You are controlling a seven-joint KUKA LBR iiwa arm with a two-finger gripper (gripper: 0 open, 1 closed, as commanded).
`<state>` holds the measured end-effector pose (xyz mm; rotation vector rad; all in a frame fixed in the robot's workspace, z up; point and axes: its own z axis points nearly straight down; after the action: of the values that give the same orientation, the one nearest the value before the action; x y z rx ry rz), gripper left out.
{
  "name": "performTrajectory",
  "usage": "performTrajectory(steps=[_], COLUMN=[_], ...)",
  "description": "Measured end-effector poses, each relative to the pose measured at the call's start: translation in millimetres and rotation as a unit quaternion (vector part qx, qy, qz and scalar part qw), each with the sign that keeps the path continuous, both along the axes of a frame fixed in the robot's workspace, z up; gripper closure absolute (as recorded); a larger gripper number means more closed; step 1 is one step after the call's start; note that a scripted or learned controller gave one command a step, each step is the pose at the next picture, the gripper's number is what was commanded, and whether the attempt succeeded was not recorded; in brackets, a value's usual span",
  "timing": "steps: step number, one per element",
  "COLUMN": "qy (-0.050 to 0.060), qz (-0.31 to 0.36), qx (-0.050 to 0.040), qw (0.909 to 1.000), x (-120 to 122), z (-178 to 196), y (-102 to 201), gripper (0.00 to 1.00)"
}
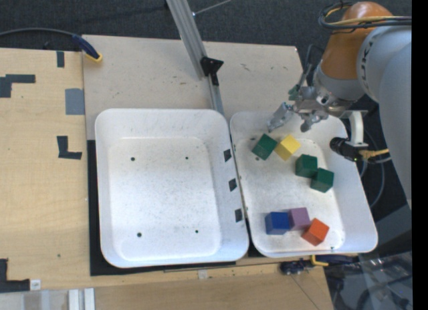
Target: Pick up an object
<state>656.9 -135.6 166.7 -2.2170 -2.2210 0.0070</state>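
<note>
Gripper (294,119) hovered over right bin (354,216), fingers apart, nothing between them. Yellow cube (289,146) and green cube (264,147) lay just below, untouched. Judged: pick not begun; descent, closing, lift remained.

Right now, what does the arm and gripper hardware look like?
The arm is light grey and rounded, with an orange band above the wrist and dark cables looped over it. The gripper is small grey metal with two slim fingers.
</note>
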Motion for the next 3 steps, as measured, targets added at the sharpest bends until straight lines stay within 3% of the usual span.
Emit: performTrajectory(steps=[1, 2, 3], qy=[-0.004, -0.005, -0.002], qz=[0.0, 0.0, 0.001], qx=[-0.0012, -0.0011, -0.0007], qw=[1.0, 1.0, 1.0], x=[1.0, 1.9, 0.8], z=[-40.1, -56.2, -49.6], y=[3.9, 3.2, 4.4], gripper=[0.0, 0.0, 1.0])
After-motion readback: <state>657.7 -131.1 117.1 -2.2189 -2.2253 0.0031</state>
